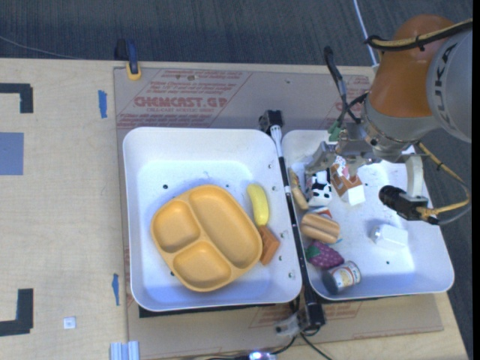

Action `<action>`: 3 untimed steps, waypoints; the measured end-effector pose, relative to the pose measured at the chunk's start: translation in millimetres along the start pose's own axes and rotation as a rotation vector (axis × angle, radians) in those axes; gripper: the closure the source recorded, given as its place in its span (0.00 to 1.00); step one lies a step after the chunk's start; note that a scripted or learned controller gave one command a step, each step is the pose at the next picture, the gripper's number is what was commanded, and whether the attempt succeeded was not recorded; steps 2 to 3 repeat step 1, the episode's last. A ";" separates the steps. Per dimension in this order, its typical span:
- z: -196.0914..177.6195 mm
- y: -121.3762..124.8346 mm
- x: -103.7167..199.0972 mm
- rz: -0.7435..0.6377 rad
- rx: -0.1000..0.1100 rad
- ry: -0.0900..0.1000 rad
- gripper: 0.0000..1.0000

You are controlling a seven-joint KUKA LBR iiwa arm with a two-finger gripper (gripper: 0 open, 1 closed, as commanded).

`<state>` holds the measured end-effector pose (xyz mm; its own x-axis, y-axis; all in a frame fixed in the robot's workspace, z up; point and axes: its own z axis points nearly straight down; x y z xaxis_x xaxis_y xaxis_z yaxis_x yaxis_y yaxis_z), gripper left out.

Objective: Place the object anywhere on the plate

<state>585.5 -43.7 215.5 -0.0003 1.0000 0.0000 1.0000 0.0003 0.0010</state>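
A yellow three-compartment plate point(217, 217) lies in the left bin point(150, 156) with nothing on it. My gripper point(328, 156) hangs over the back left part of the right bin point(427, 265), just above a black-and-white cow-patterned toy point(321, 190) and next to a red-and-white carton point(346, 181). The wrist and cables hide how the gripper stands, and I see nothing held in it. A toy hot dog point(320, 227), purple grapes point(324, 255) and a small can point(343, 276) lie along the right bin's left side.
A yellow banana point(259, 203) and an orange-brown piece point(268, 246) lie beside the plate's right rim in the left bin. A tan stick-shaped toy point(298, 193) lies by the divider between the bins. A white object point(390, 235) sits mid right bin.
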 end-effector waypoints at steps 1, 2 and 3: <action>0.0 0.0 0.0 0.000 0.000 0.000 0.00; 0.0 0.0 0.0 0.000 0.000 0.000 0.00; 0.0 0.0 0.0 0.000 0.000 0.000 0.00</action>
